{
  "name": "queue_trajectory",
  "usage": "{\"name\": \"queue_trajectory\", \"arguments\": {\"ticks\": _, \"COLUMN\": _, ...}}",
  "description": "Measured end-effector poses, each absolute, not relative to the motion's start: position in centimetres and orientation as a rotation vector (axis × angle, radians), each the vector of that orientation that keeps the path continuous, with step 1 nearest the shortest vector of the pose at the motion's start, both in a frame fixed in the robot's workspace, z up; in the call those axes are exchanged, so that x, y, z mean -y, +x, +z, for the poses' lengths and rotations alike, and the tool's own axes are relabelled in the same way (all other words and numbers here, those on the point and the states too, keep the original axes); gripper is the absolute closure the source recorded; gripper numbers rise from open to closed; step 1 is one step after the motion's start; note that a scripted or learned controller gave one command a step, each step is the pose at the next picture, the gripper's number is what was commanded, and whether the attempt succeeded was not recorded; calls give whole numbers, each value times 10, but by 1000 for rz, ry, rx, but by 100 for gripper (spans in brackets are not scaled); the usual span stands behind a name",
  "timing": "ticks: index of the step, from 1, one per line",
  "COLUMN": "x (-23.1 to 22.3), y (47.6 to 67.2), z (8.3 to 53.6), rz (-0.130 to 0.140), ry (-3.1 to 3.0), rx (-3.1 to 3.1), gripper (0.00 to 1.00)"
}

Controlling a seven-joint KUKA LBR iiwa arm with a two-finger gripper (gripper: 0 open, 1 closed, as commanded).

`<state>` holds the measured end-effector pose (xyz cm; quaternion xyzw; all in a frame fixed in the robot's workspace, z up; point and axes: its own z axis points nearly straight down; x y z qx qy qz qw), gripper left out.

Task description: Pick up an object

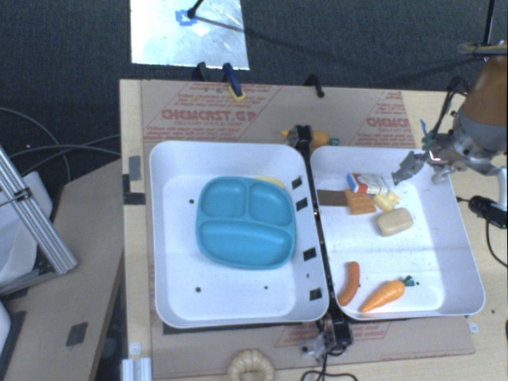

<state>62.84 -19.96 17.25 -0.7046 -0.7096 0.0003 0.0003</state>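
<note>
The right bin point(452, 244) holds several small items. A red, white and blue box point(367, 182) lies near its back, with a brown square piece point(359, 204) and a pale yellow chunk point(386, 201) beside it. A beige lump point(394, 221) rests just in front of them. An orange-red sausage point(349, 282) and a carrot point(385, 293) lie near the front edge. My gripper point(423, 169) hangs over the bin's back right part, to the right of the box. It is open and nothing sits between its fingers.
The left bin point(171, 213) carries a blue divided plate point(246, 221) with a yellow item point(271, 181) half hidden behind it. A black divider point(314, 236) joins the two bins. The arm point(484, 109) rises at the right edge.
</note>
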Motion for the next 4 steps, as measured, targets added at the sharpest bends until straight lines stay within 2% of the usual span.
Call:
{"name": "queue_trajectory", "arguments": {"ticks": 1, "x": 198, "y": 637, "z": 114, "rz": 1, "ry": -2213, "rx": 2229, "gripper": 0}}
{"name": "queue_trajectory", "arguments": {"ticks": 2, "x": 199, "y": 636, "z": 88, "rz": 9, "ry": -2206, "rx": 2224, "gripper": 0}}
{"name": "queue_trajectory", "arguments": {"ticks": 3, "x": 198, "y": 636, "z": 99, "rz": 10, "ry": -2199, "rx": 2222, "gripper": 100}}
{"name": "queue_trajectory", "arguments": {"ticks": 4, "x": 191, "y": 636, "z": 162, "rz": -7, "ry": -2219, "rx": 2234, "gripper": 100}}
